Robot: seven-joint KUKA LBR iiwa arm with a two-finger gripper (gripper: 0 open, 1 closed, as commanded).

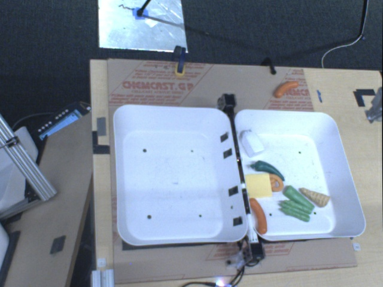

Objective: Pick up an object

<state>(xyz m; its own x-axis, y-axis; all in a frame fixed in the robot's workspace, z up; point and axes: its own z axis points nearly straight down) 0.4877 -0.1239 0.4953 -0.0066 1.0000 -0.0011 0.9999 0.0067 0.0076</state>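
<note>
Gripper (375,107) barely in frame, off the right bin's (341,154) far-right corner, above bench; finger state unreadable.

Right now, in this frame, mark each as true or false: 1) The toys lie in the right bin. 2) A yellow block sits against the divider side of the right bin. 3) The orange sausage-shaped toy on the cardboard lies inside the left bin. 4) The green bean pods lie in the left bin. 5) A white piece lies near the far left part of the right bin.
1) True: the right bin holds the toys.
2) True: the yellow block sits near the divider.
3) False: the orange sausage-shaped toy lies on the cardboard beyond the right bin, outside both bins.
4) False: the green bean pods lie in the right bin, not the left bin.
5) True: the white piece lies there.
</note>
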